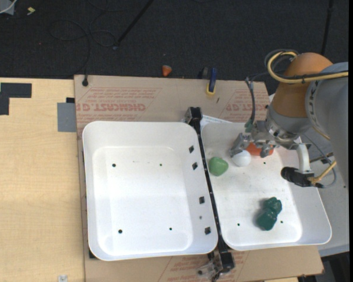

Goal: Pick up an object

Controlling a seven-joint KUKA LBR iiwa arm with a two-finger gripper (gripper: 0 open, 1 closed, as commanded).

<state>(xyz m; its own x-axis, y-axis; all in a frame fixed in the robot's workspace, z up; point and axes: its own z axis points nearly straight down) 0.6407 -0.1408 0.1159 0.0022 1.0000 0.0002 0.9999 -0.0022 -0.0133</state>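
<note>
- Camera view, fixed above the bench, shows the grey two-finger gripper [245, 147] low in the upper part of the right-hand shallow white bin [306, 231], hanging from the grey arm with its orange band [303, 84] that reaches in from the right.
- Whether the pincer is apart, together or clamped on something cannot be told from this slant; the wrist hardware hides it.
- A small round white ball [242, 158] lies right at the tip of the pincer, touching or almost touching it, which suggests it is the object being tried for; nothing shows it as gripped.
- A small orange-red object [259, 150] sits just beside the ball, partly under the wrist, and its shape is too hidden to name.
- A pale green rounded lump [217, 167] rests near the ball, just beside the black divider [203, 181] between the bins, probably where it rolled to a stop.
- A dark green knobbly toy [269, 213] lies well apart, toward the near end of the same bin.
- The white ball looks smooth, matte and small, so it may slip or roll away from a closing pincer.
- The left-hand shallow white bin [94, 157] sits beside the right one on a brown cardboard sheet [135, 101].
</note>
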